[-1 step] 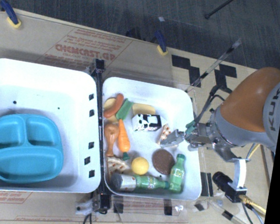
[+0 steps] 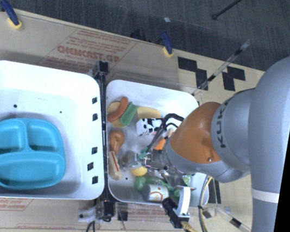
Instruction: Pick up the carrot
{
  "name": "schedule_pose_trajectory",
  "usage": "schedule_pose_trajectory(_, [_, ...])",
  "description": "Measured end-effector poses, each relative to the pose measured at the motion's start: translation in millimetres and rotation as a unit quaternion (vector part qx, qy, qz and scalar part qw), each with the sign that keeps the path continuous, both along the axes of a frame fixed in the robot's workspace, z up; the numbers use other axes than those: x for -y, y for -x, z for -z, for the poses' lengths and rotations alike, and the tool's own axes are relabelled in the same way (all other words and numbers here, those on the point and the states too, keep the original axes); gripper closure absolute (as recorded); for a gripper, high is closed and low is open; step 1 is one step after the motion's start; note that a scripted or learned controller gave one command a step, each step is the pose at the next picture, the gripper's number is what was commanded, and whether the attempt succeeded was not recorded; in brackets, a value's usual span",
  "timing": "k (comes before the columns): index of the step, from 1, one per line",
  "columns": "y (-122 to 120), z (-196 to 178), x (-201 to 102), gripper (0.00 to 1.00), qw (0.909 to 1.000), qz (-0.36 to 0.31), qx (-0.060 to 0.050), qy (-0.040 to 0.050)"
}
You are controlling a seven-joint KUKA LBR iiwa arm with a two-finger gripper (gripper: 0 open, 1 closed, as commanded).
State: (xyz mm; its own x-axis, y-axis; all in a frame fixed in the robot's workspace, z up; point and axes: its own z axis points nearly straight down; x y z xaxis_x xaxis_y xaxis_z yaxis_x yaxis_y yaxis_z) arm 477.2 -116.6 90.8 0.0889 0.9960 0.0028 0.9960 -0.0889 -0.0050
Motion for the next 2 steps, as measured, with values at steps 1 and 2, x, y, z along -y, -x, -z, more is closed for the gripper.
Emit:
schedule_pose_trajectory(1, [-1,-10,1,1.0,1.0,-0.008,-0.001,0.0017])
schedule_pose_trajectory(2, [-25,-102,-44,1.0,0.9797,0.201,-0.001,0.0006])
